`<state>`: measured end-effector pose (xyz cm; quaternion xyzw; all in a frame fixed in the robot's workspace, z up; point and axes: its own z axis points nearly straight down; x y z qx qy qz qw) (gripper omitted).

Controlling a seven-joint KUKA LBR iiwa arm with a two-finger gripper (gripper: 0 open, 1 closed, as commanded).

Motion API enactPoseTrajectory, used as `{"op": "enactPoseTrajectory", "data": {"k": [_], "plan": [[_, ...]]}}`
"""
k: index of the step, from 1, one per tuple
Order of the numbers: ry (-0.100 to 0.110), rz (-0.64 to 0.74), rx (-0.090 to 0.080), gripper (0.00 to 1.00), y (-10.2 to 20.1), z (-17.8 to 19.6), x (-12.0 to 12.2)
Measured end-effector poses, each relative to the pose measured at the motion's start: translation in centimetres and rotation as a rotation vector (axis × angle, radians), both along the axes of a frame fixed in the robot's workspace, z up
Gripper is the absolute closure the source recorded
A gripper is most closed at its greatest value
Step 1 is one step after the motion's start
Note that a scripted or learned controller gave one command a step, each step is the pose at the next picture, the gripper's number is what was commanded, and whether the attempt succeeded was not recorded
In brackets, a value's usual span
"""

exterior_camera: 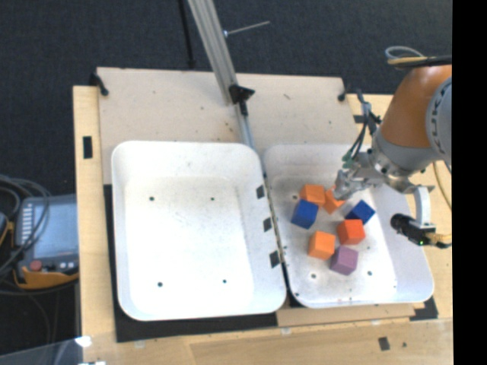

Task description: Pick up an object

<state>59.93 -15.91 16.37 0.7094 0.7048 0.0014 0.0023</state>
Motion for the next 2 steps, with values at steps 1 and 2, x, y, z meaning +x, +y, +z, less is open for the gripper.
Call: {"op": "enactPoseTrajectory", "data": {"k": [1,2], "plan": [[-0.003,0.005,-0.001,1.00,-0.1,6.3,-0.4],[0.006,0.002,-0.001,1.00,-0.3,5.0,-0.4]]}}
